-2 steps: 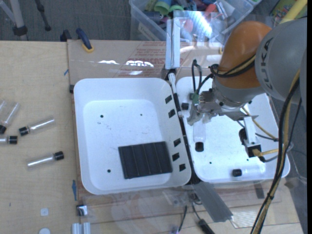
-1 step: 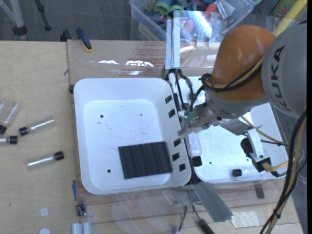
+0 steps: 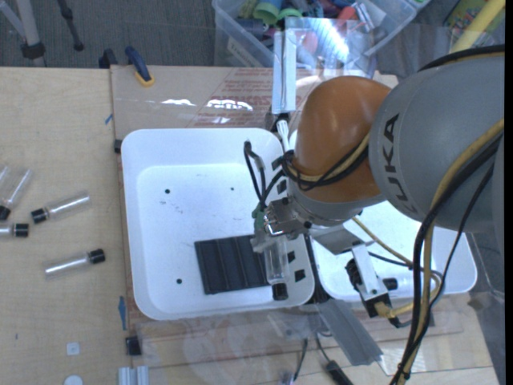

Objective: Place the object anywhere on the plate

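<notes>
Black ribbed slab (image 3: 231,265), which we take to be the object, lies flat in the near part of the left bin (image 3: 128,215), close to its front wall. The gripper (image 3: 277,269) hangs over the slab's right end, touching it or just above it. We cannot tell whether it is open or closed, or whether it holds anything.

The slab looks stiff, thin and light, probably plastic. Lying flush on the floor, it offers little to grip. We judge the best hold is across its narrow width at the right edge, or along a rib.

Small capped tubes (image 3: 76,259) lie well apart on the surface. Farther back, the arm (image 3: 345,151) covers much of the right bin (image 3: 458,273), and we cannot pick out a plate. Beyond stands a tub of toys (image 3: 264,10).
</notes>
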`<control>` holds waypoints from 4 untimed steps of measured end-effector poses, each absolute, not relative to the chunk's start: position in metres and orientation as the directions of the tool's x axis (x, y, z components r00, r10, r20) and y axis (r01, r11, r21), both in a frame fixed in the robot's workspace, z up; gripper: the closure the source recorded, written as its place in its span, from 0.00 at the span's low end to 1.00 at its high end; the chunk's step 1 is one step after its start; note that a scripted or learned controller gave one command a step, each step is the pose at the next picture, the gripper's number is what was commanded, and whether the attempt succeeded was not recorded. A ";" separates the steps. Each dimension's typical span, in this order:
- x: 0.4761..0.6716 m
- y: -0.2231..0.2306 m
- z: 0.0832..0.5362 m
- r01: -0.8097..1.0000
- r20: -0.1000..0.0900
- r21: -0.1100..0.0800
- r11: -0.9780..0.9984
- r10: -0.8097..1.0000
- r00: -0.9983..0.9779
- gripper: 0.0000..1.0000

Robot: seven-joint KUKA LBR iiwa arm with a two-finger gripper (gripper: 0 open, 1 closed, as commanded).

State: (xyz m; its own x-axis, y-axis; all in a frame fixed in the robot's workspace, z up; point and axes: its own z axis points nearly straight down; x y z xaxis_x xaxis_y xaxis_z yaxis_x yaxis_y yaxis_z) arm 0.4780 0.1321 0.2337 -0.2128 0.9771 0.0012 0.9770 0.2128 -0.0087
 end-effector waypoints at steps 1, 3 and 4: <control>0.479 0.129 0.173 0.708 0.004 -0.004 0.706 0.708 -0.706 1.00; 0.587 0.175 0.237 0.536 -0.001 0.002 0.844 0.536 -0.844 1.00; 0.530 0.225 0.289 0.503 -0.002 0.003 0.864 0.503 -0.864 1.00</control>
State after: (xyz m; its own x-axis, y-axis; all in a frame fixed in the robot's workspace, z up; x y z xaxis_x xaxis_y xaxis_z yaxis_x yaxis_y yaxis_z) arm 0.5296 0.2255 0.2888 -0.8645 0.5027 -0.0020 0.5027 0.8645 0.0031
